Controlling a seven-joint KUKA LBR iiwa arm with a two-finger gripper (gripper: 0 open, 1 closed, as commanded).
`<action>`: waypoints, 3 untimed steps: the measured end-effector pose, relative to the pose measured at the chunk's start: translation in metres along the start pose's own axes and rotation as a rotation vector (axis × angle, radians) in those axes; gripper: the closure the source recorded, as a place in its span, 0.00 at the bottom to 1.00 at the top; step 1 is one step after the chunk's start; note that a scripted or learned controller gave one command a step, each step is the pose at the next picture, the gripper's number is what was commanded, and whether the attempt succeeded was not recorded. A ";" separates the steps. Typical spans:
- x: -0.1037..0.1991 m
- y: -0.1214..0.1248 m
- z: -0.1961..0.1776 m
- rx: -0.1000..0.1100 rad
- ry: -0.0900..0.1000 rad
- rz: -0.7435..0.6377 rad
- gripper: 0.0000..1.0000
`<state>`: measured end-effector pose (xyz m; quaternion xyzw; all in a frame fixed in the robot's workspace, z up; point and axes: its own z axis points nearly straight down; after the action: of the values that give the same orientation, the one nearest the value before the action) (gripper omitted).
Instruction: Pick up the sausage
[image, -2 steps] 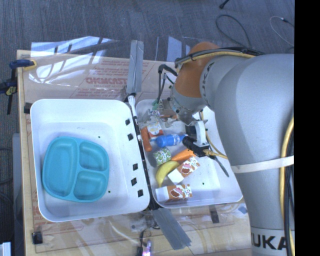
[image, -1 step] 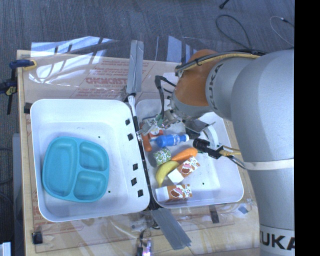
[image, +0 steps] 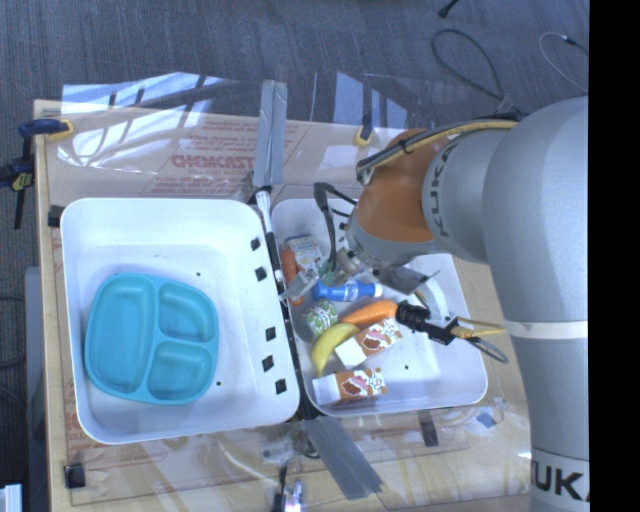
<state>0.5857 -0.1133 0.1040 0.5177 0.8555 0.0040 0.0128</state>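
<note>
sausage pickup looks to be at the approach step: the grey arm (image: 500, 180) reaches over the right bin (image: 445, 368), and its gripper (image: 335, 262) hangs low among the clutter there, whether clenched or released cannot be told. the reddish sausage (image: 288, 265) lies against that bin's left wall, just beside the gripper and near a blue bottle (image: 345, 292), so the next move likely calls for shifting left and closing around it alone.

Glossy white plastic bins (image: 150, 225), a matt blue plastic tray (image: 150, 340), smooth grey arm (image: 530, 220).
</note>
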 end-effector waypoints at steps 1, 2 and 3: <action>-0.040 0.018 0.011 0.019 0.017 -0.016 0.00; 0.006 0.038 -0.114 0.019 0.018 -0.089 0.00; -0.029 0.034 -0.031 0.021 0.020 -0.166 0.00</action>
<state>0.6287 -0.1228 0.1365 0.4451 0.8955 -0.0007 -0.0009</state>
